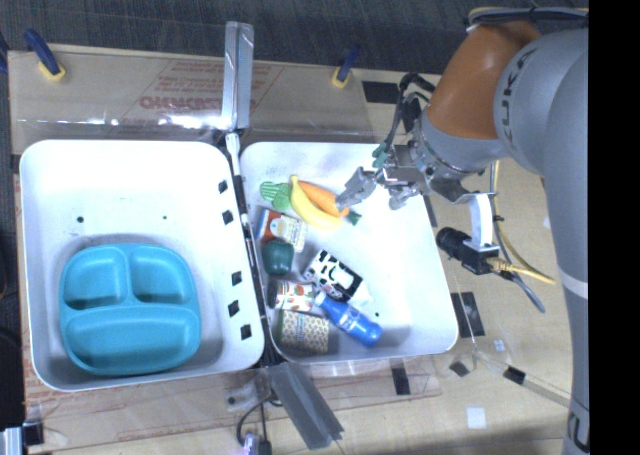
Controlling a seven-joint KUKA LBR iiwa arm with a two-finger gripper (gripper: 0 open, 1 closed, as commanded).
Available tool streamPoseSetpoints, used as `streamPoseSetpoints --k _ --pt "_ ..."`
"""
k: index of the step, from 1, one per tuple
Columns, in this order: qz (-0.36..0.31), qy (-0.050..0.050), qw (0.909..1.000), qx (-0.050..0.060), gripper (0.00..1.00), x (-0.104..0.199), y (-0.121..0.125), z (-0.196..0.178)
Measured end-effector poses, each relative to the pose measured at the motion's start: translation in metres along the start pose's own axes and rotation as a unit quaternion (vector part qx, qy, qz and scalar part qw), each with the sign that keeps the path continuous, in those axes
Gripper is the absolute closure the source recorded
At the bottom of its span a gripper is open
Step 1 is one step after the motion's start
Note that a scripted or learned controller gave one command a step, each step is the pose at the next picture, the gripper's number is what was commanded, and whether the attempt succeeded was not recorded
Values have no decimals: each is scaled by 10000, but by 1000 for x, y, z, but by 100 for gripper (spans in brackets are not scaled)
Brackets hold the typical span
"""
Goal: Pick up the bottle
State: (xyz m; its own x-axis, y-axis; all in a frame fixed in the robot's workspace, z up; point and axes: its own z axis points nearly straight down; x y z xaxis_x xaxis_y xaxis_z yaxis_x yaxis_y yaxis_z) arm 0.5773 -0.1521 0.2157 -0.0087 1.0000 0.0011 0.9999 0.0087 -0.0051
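a: what is seen nearest the camera, at the lower edge?

b: the front rim of the right bin [440, 338] is seen there. just inside it a patterned cup [303, 331] is laid on its side, and the blue bottle [352, 323] is laid flat beside it, to its right, tilted across the bin floor, with its white end toward the middle. the bottle is touched by no part of the arm.

a: and in the left bin [40, 203]?

b: a blue divided tray [130, 308] is set flat in its near half.

a: what is found further back in the right bin?

b: a black-and-white item [333, 274] is placed just above the bottle, with a dark green object [278, 257] and a small carton [287, 230] to its left. beyond these a yellow-orange toy [315, 201] is seen.

a: where is the gripper [378, 188] located?

b: it is held over the far part of the right bin, well apart from the bottle. its fingers appear to be spread, with nothing gripped between them, though detail there is limited.

a: and farthest back?

b: the arm [500, 83], with its orange band, is seen at the right.
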Motion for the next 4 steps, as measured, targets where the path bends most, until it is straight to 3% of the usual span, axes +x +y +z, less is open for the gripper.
streamPoseSetpoints --k 1,2,3,4 --pt "-451 -13 9990 -42 0 -27 -68 99" --pt "-1668 -50 9858 -197 0 -39 -83 109" --pt "-2307 -24 9730 -49 0 46 -98 123" --pt "-2342 -23 9722 -57 100 47 -96 114"
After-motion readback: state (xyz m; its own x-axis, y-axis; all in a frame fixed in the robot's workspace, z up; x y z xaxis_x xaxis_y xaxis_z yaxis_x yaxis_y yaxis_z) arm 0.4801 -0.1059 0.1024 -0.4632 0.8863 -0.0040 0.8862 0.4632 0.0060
